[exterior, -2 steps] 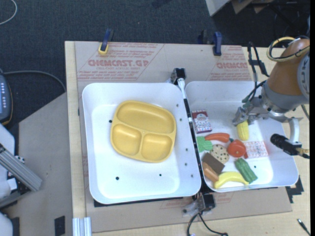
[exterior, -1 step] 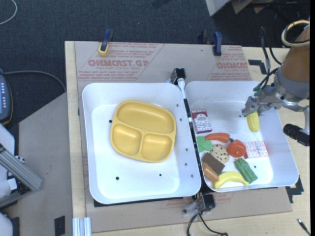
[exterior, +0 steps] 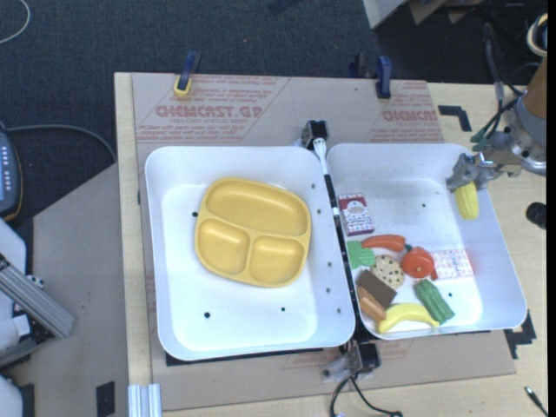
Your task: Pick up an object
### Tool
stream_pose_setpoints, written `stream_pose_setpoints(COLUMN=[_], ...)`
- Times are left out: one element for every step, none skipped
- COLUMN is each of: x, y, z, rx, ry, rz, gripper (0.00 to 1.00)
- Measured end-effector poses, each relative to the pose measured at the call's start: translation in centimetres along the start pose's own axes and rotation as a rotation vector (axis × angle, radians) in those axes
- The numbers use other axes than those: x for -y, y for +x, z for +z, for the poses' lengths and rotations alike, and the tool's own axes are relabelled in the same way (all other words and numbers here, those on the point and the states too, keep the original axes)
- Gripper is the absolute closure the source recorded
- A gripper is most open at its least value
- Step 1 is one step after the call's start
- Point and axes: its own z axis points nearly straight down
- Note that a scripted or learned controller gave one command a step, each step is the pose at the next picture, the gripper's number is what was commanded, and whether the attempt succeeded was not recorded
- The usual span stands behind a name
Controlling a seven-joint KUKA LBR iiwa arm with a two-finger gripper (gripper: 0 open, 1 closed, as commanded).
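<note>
A single fixed camera looks down at a slant from above the bench, far enough back to take in both white bins: the left bin and the right bin, plus surrounding dark floor.

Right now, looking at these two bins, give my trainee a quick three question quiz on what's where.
1. True or false: the yellow divided plate lies in the left bin.
2. The banana lies near which edge of the right bin: A near, B far, C right?
3. What yellow item hangs at the claw?

Key: 1 true. 2 A. 3 a corn cob, between the claw's fingers, above the right bin's far right corner.
</note>
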Motion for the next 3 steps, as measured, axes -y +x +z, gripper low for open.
stream_pose_setpoints(x=[-0.1, 1.6, 2.8], y=[0.0, 5.8, 12.0], z=[-1.4, -0.6, -1.3], rx=[-0.002, -0.007, -0.008], ry=[0.003, 0.011, 0.010], rz=[-0.001, -0.006, -0.008], gripper=[1.00, 1.00, 1.00])
